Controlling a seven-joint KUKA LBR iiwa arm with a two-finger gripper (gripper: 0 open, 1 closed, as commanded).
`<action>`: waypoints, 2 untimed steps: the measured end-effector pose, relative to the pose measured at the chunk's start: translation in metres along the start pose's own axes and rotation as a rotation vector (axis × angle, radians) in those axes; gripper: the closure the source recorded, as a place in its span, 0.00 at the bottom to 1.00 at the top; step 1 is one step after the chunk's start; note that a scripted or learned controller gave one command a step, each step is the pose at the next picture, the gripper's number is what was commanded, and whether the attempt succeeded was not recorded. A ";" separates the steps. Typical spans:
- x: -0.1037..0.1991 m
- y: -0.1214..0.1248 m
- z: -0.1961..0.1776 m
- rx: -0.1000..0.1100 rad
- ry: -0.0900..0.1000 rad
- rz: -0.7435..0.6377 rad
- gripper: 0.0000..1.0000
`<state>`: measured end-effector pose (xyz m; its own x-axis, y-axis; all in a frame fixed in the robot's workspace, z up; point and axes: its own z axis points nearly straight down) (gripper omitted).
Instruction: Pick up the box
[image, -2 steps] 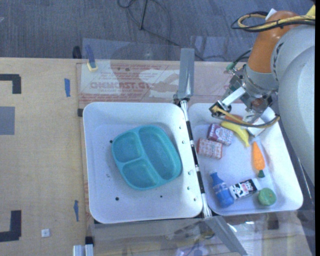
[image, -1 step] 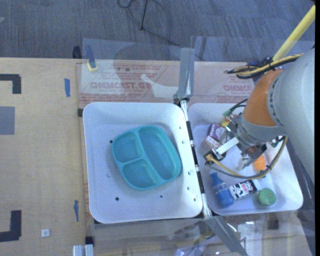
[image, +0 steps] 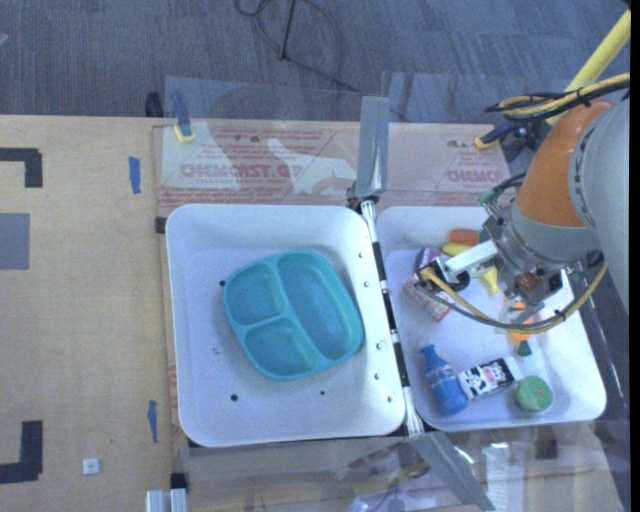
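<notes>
A small black-and-white box (image: 487, 378) lies flat near the front of the right bin (image: 580, 400). It sits between a blue bottle (image: 441, 380) and a green round piece (image: 533, 394). My gripper (image: 522, 288) hangs over the middle of that bin, behind the box and well apart from it. The grey wrist and the orange band (image: 560, 180) cover the bin's back right part. Nothing shows in the gripper's grasp.
A colourful packet (image: 432, 283) lies at the right bin's left side, and small orange and yellow pieces (image: 462, 240) lie near its back. Yellow cables (image: 480, 315) loop below the wrist. The left bin (image: 200, 240) holds a blue divided plate (image: 292, 313).
</notes>
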<state>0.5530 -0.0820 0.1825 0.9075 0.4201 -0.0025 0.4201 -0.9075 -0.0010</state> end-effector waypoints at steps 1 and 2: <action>0.054 0.045 0.088 -0.002 0.008 0.087 0.00; 0.057 0.044 0.078 -0.005 0.012 0.079 1.00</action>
<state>0.6234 -0.0978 0.1042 0.9377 0.3474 0.0097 0.3473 -0.9377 0.0042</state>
